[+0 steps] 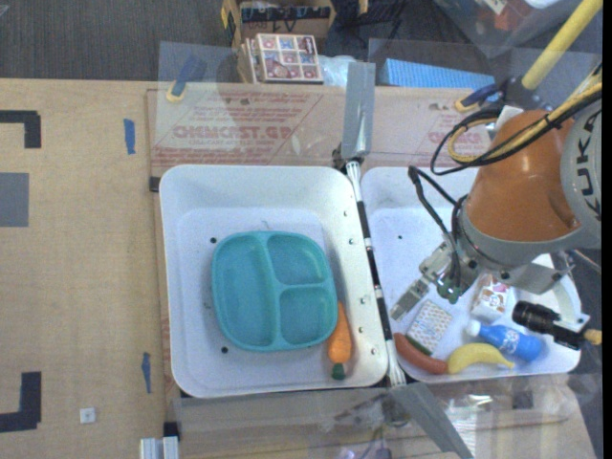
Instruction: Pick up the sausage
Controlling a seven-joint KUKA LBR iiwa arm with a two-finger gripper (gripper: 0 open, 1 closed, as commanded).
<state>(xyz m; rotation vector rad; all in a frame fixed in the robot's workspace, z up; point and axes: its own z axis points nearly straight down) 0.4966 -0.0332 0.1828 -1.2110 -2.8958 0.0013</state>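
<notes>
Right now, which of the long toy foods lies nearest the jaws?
The sausage, red-brown, at the right bin's front-left; the banana lies further right, the carrot in the left bin.

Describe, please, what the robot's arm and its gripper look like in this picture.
The arm shows a large rounded orange section above a grey wrist collar, with part of a black letter on a pale grey link at the right edge. Black cables loop along it, beside yellow tubing. The gripper is small, metallic grey, with pale jaws.

Pincer (418,297) above sausage (419,354)
</notes>
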